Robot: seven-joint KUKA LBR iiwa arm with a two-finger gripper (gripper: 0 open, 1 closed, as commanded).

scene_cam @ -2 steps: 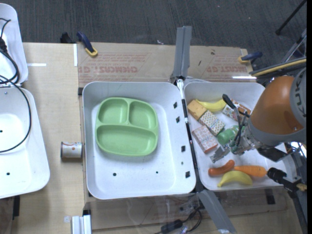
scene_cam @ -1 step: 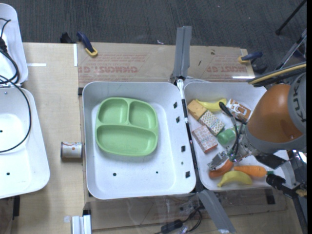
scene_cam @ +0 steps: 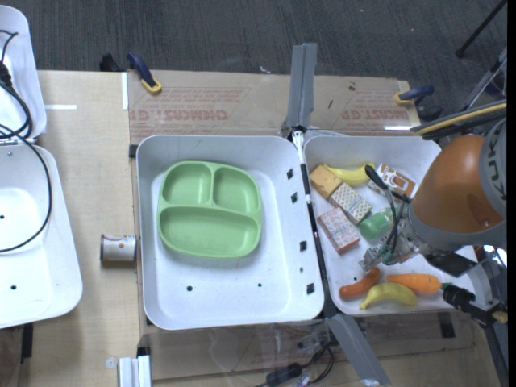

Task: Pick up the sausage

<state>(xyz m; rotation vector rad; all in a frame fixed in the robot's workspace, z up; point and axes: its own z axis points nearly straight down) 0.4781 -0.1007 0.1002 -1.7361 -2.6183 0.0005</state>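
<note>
Item: sausage (scene_cam: 359, 284), reddish-brown, lying near the front wall of the right bin (scene_cam: 419, 311), just below and slightly left of my claw (scene_cam: 385, 252), its upper end close under the claw tip; contact cannot be confirmed. State of my claw: tip down inside the right bin, fingers too small and cluttered to make out, so I cannot tell how far open it is or whether it has hold of anything. Just right of the sausage and below my claw: a yellow banana (scene_cam: 389, 296), curved, touching or nearly touching the sausage. Above that banana, right of my claw tip: a carrot (scene_cam: 415, 281), orange, lying crosswise. Left of my claw: two patterned blocks (scene_cam: 338, 230), one above the other, tilted. Touching my claw's upper left side: a green object (scene_cam: 375, 226). Further up: a tan block (scene_cam: 325, 181), a second banana (scene_cam: 351, 173), a small printed pack (scene_cam: 396, 181). Well to the left of my claw: the left bin (scene_cam: 153, 240), holding a green divided plate (scene_cam: 211, 210). Beyond it, on the surface (scene_cam: 89, 103): a small metal cylinder (scene_cam: 118, 248), on its side.
</note>
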